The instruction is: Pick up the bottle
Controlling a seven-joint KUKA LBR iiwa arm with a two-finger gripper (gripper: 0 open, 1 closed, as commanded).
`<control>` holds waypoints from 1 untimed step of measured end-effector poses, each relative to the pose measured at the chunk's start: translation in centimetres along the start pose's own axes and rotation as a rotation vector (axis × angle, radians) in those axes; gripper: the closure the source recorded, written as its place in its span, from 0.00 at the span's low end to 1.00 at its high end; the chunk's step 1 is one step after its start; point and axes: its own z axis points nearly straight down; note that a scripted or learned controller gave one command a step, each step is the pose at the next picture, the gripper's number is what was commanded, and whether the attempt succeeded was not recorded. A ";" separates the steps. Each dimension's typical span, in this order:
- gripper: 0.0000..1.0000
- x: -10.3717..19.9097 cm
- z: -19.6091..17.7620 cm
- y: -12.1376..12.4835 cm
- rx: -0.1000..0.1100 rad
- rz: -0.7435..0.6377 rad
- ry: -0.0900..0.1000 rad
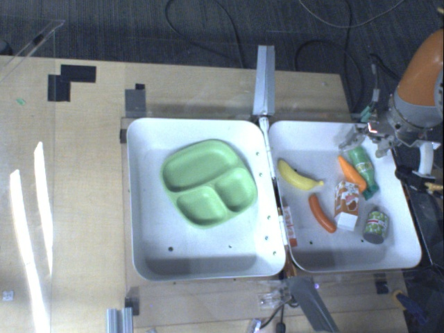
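The bottle (363, 168) is green and lies in the right bin (305, 139) near its far right side, pointing toward the far wall. An orange carrot (352, 173) rests against its left side. My gripper (365, 144) hangs just over the bottle's far end, at the bin's back right corner. It is open, with one grey finger on each side of the bottle's top and nothing held between them. The arm's orange band (421, 82) shows above it at the right edge.
The right bin also holds a yellow banana (300, 177), a red sausage (321, 213), a small carton (347, 203) and a green can (375, 225). A green divided plate (208, 182) lies in the left bin (146, 207). A metal divider (264, 82) stands between the bins.
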 end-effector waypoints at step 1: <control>0.00 0.5 6.2 1.7 -0.005 -0.046 0.000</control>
